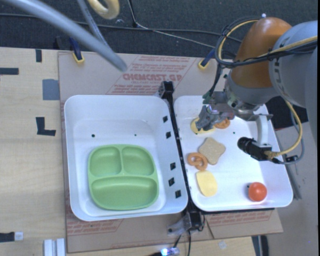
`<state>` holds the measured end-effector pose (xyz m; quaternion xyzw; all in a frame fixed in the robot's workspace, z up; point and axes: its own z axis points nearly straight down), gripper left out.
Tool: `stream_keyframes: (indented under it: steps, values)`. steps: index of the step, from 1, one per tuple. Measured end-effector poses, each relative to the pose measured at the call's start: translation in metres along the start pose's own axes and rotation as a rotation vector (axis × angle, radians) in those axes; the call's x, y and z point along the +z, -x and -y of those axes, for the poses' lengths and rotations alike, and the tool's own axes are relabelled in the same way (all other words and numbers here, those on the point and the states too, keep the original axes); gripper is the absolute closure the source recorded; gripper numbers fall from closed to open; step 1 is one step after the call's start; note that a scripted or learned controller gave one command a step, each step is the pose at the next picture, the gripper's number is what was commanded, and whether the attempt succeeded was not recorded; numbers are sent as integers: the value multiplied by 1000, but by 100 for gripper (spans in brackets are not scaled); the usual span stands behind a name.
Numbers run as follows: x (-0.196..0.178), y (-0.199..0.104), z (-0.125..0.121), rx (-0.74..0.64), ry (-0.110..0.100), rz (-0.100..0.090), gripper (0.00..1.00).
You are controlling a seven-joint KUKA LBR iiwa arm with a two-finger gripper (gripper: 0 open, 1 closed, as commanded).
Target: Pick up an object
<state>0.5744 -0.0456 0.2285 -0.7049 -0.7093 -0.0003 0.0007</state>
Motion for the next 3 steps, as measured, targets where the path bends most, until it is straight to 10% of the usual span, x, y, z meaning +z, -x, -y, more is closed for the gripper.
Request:
stream_keyframes:
  steps: [3]
  values:
    - [11, -149, 50, 1, -4, 1, 100]
